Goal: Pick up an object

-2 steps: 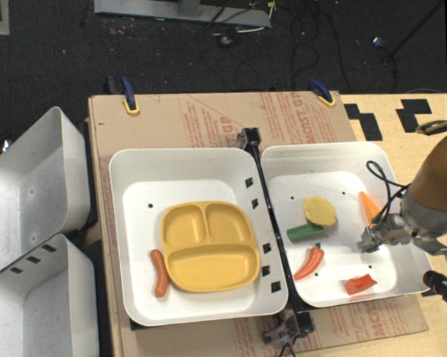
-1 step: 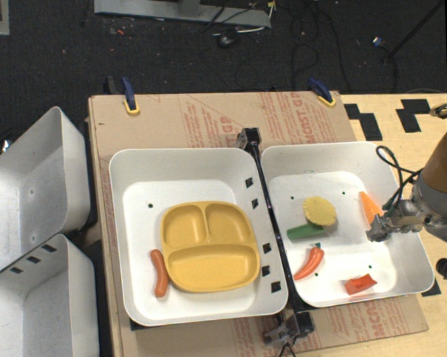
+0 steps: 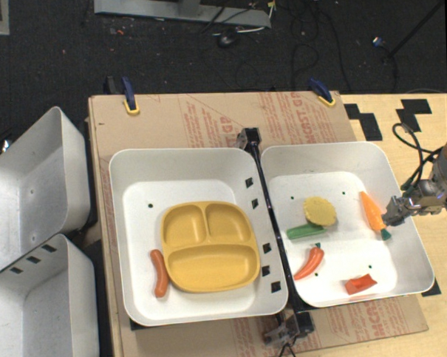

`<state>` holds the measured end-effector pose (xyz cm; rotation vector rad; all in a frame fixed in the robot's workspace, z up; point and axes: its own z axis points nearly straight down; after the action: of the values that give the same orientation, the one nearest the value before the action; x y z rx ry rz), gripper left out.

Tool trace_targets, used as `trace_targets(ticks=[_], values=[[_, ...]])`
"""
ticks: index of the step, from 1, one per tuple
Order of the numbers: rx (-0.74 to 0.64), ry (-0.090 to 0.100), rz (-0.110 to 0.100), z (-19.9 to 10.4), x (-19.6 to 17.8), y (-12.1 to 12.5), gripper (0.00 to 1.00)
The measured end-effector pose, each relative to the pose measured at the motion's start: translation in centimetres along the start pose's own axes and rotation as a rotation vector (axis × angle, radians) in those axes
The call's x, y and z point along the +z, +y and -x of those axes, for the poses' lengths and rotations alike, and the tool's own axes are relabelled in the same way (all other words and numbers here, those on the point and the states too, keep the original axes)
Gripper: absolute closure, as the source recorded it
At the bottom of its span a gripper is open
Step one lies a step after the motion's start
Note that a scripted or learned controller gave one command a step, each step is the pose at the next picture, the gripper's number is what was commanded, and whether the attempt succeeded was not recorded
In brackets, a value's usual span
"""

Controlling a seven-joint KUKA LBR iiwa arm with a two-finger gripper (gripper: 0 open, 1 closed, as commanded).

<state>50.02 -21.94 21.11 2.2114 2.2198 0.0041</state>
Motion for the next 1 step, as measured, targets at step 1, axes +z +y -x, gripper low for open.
trace_targets(ticks=[1], values=[[0.000,0.001,-0.002,-0.73,-4.61,0.15,1.00]])
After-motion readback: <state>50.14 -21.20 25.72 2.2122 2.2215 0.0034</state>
